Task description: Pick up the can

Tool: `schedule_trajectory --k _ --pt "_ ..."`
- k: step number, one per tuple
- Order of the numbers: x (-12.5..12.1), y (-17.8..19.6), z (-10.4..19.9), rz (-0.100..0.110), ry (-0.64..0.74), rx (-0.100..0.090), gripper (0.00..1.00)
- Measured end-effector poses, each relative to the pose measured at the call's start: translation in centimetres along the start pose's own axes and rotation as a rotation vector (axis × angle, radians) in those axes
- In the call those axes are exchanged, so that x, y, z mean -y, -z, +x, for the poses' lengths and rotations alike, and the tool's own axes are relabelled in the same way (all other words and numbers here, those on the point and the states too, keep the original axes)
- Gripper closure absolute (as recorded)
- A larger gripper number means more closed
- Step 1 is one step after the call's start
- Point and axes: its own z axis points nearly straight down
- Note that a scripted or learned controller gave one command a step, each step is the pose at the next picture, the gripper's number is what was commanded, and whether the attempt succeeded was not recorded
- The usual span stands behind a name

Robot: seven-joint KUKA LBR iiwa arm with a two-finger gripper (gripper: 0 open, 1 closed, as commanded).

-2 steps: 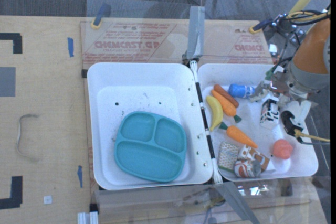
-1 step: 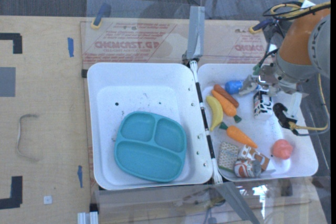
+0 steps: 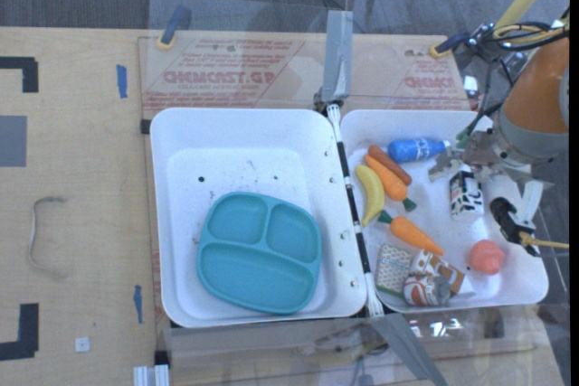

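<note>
Can (image 3: 432, 277), as best I can judge, is the crumpled red, white and silver cylinder lying on its side at the bottom edge of the right bin (image 3: 530, 292), in the lower right of the frame. Its long axis seems to run roughly across the frame, left to right. It touches a patterned mesh-like piece (image 3: 391, 263) on its left. A carrot (image 3: 416, 235) lies just above it and a red ball (image 3: 487, 257) just to its upper right.

The end effector (image 3: 467, 167) hangs over the upper part of the same bin, under the arm's orange band, near a blue bottle (image 3: 416, 148). A small black-and-white object (image 3: 465, 193) sits directly under it. Whether the end effector is open or closed, and whether it has hold of that object, I cannot tell; the can is clearly not in it.

The relation that matters: the can lies toward the bottom of the frame from the end effector and slightly to the left, well apart, with the carrot between the two. In my judgement the coming move needs travel down-frame across the bin, then a grasp set across the can's short width rather than along its length. The neighbours crowd that spot, so a wrong catch looks quite possible.
</note>
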Motion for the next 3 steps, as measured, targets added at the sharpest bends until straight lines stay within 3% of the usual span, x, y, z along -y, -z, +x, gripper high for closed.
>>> schedule_trajectory --k 1,2,3 --pt "4.3 0.2 -1.0 -0.007 -0.084 0.003 0.00" --pt "3.9 1.8 -1.6 -0.022 -0.091 0.010 1.00" --pt "4.2 1.3 -1.6 -0.011 -0.092 0.011 0.00"
